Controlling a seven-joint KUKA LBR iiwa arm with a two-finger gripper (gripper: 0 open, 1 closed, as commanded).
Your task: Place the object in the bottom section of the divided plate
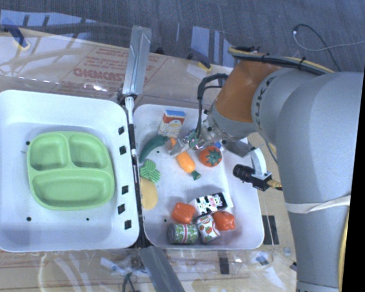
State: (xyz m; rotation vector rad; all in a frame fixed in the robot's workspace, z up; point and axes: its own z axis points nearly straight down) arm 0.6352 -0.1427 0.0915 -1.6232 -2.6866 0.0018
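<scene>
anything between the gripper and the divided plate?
Camera view: the gripper is low in the right bin. Toward the green divided plate lie a green vegetable toy and the bins' adjoining walls.

The divided plate (71, 170) is light green, with rounded corners and three sections: two small ones at the 12 o'clock side and one long section at the 6 o'clock side. It lies flat in the middle of the left bin, a little turned, and all its sections are bare. The object that seems to be the target is a small orange carrot (186, 162) with a green end, lying tilted in the right bin, toward 12 o'clock from that bin's centre.
</scene>
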